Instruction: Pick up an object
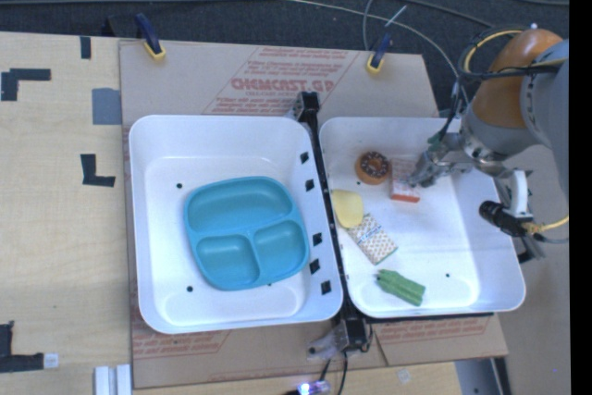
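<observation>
Blue tray (246,231) crowds left bin (148,227); rim margins open.

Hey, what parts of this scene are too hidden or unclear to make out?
- Gripper, camera view: the fingers are small and blurred against the orange-edged card, so grip and contact cannot be judged.
- Card: partly covered by the gripper; its print is unreadable.
- Arm: cut off by the right edge.
- Patterned packet: print too small to read.
</observation>
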`<action>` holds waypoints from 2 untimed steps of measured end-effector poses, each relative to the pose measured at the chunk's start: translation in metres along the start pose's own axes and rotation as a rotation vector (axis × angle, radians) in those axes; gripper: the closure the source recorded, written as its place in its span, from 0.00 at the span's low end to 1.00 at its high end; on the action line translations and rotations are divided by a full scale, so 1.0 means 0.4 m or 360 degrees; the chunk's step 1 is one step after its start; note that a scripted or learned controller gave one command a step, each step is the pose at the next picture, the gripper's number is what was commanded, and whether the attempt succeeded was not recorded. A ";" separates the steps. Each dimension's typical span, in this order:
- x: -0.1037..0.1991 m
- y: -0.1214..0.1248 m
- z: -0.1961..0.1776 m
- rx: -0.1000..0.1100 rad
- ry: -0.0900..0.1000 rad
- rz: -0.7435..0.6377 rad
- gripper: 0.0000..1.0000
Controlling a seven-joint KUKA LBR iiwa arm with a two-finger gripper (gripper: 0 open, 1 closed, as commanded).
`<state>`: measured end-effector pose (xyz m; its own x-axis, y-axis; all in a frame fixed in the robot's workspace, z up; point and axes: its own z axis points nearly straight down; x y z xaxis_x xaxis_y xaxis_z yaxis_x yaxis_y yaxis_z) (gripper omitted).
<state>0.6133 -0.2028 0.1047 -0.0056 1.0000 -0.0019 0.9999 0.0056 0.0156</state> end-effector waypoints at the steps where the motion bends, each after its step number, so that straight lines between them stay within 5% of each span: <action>1: -0.009 -0.018 -0.143 0.0019 0.0000 0.0008 1.00; 2: -0.013 -0.030 -0.256 0.0020 0.0000 0.0008 1.00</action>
<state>0.5996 -0.2080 0.2069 -0.0006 1.0000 -0.0016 1.0000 0.0006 0.0033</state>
